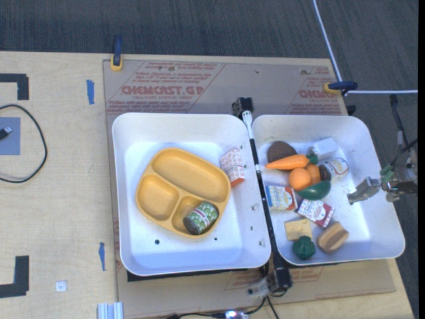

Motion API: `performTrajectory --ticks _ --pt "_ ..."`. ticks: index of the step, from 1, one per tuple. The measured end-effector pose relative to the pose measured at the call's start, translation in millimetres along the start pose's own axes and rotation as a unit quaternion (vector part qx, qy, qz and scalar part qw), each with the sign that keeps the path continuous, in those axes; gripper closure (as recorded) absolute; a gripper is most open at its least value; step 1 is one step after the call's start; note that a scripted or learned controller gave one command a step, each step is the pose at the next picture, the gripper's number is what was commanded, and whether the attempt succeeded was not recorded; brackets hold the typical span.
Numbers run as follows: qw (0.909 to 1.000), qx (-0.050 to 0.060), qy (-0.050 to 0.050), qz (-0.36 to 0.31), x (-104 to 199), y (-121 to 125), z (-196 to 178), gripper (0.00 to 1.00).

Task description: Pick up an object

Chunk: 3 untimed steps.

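Observation:
The right bin [382, 244] holds a pile of toy food: a carrot [287, 163], an orange [300, 178], a green pepper [319, 190], a brown lump [279, 150], two snack packets [281, 197] [313, 211], a yellow cheese block [297, 228], a green broccoli piece [304, 247] and a bread roll [333, 236]. My gripper [364, 191] hangs over the right side of this bin, to the right of the pepper and apart from every item. Nothing is visibly held in it.
The left bin [133, 244] carries a yellow divided tray [179, 178] with a green can [200, 216] in its lower compartment, and a red-white packet [232, 165] by the right wall. A white box [325, 147] and a small jar [336, 167] lie at the right bin's back.

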<state>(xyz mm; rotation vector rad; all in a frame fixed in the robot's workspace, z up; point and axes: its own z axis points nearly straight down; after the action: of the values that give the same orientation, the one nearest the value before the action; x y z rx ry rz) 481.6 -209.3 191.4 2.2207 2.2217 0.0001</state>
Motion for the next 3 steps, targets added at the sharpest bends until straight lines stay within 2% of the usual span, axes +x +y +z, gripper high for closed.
performTrajectory --ticks 1,2,3 --pt "1.0000 -0.004 0.000 0.000 28 1 103 0.00" --pt "1.0000 -0.007 0.000 0.000 28 3 91 1.00" --pt "1.0000 -0.007 0.000 0.000 28 3 91 0.00"
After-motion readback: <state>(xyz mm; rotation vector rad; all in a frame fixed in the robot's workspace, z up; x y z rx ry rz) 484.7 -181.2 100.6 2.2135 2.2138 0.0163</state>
